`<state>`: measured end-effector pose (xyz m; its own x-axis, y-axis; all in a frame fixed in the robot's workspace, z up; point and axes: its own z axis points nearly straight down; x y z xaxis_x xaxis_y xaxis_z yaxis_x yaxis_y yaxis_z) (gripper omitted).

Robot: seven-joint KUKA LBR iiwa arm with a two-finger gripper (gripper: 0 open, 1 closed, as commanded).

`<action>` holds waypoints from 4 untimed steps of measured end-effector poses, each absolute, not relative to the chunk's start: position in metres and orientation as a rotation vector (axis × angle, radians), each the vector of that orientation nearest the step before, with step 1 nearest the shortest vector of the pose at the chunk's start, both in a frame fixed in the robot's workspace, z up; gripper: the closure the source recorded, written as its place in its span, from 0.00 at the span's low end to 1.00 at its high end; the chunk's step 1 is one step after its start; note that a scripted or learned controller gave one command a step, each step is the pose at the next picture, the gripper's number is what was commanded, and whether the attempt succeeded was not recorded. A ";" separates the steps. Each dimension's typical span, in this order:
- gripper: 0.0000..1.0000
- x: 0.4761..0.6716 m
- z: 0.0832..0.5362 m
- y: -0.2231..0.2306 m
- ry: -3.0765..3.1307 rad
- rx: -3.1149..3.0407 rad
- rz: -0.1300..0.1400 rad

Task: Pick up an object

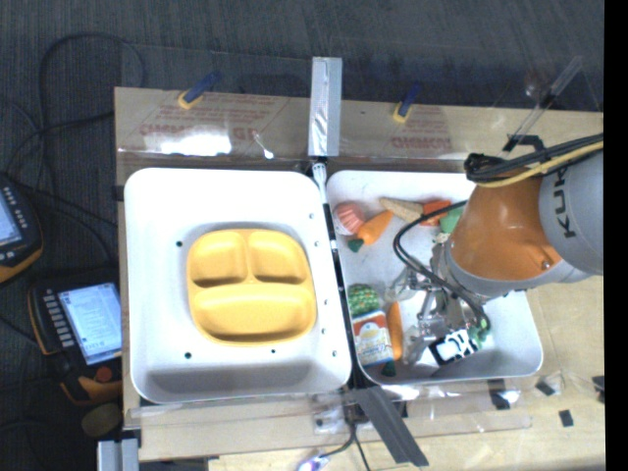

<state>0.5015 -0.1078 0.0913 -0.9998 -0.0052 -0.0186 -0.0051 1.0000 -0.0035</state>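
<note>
My gripper [429, 330] reaches down into the right bin [520, 353], near its front, under the arm's orange band [500, 235]. Right beside it on the left lie a slim orange piece [394, 327] and a small orange-and-white packet [371, 340]. A black-and-white object [453, 346] sits just to its right. A green item [362, 297] lies further left. At the bin's back are an orange carrot-like toy [374, 228], a pinkish piece [345, 215] and a tan cone [400, 206]. The wrist hides whatever lies under it.
The left bin [157, 361] holds a yellow divided tray [251, 284]. A metal strip [325, 106] stands at the back between the bins. Cables [520, 160] run over the arm. Devices [83, 322] sit off the bench's left side.
</note>
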 end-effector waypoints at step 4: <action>0.00 0.573 0.090 -0.097 3.126 0.159 -0.001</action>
<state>0.5734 -0.0973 0.0899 -0.9948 0.1015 -0.0116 0.1015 0.9948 0.0002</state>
